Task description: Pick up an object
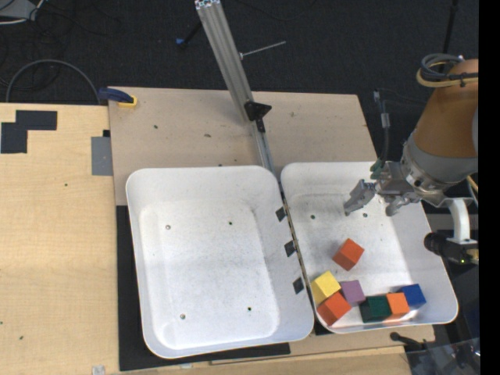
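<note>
My jaws (376, 200) hang spread apart, gripping nothing, over the right shallow white bin (308, 180). The lone orange-red cube (348, 254) lies on the bin floor nearer the camera, apart from them.

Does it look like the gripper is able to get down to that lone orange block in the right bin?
Probably yes. The orange block sits apart from the cluster of blocks at the bin's near edge, with bare bin floor around it, and the gripper hangs just beyond it.

left bin (156, 209) open; blocks (367, 299) crowd right bin's (328, 180) near corner
</note>
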{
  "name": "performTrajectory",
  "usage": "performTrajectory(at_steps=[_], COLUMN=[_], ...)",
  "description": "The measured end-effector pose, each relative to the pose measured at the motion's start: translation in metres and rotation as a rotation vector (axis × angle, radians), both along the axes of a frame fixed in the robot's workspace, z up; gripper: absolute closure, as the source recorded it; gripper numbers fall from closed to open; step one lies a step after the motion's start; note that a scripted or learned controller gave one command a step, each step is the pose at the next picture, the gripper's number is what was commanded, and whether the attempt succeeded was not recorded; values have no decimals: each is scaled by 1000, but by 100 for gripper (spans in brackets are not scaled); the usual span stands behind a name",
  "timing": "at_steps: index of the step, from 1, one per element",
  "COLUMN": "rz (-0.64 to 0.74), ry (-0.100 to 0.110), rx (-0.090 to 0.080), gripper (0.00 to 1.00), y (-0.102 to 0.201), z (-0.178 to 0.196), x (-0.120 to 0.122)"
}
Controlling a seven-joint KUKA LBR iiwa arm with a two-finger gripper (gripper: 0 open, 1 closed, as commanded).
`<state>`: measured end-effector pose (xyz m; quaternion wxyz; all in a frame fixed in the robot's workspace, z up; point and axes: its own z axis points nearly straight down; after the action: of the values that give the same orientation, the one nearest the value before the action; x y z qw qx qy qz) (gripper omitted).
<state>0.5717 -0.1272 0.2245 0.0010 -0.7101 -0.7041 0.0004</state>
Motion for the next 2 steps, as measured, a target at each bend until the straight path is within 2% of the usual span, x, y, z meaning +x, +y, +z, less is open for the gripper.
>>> performTrajectory(at_steps=[1,2], rz=[15,10], ry=[5,-9], rx=[3,-2], gripper=[0,0], y=[79,81], z=[-37,178], x=[11,40])
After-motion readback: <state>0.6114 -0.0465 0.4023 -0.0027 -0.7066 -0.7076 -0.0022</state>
